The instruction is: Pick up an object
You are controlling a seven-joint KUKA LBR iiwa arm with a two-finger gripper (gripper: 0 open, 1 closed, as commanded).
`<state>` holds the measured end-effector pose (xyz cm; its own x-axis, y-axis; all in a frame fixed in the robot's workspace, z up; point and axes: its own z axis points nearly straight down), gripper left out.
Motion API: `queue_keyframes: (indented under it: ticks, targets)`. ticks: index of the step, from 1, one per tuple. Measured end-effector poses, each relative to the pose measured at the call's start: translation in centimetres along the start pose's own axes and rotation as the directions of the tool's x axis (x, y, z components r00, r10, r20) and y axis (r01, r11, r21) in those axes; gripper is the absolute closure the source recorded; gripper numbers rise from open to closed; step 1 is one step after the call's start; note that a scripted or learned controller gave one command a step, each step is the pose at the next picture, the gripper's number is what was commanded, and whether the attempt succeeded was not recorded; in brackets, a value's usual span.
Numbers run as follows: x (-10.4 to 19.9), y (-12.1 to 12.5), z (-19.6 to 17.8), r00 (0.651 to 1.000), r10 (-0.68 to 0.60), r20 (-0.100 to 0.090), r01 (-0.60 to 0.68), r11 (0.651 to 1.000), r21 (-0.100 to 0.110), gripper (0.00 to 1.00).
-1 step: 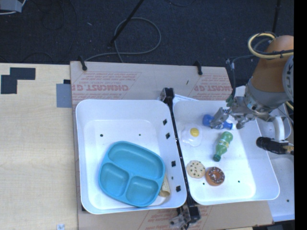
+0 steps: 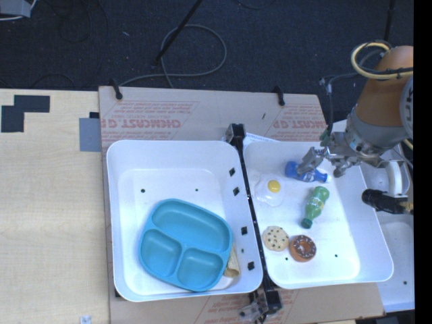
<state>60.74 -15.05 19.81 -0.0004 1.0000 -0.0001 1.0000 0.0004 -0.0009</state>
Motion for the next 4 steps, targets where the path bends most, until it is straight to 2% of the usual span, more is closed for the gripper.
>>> queue_keyframes:
  ticks: [1,2,3,4]
  targets:
    - [-0.6,0.0,6.1,1.000,0.001,-0.002,-0.001,1.000,0.008,0.00]
    - [-0.5,0.0,11.2,1.000,0.001,-0.001,-0.001,1.000,0.001,0.00]
    - [-0.6,0.1,10.0,1.000,0.002,-0.001,-0.002,1.000,0.001,1.00]
    - [-0.8,0.5,5.7,1.000,0.000,0.000,0.000,1.000,-0.003,1.00]
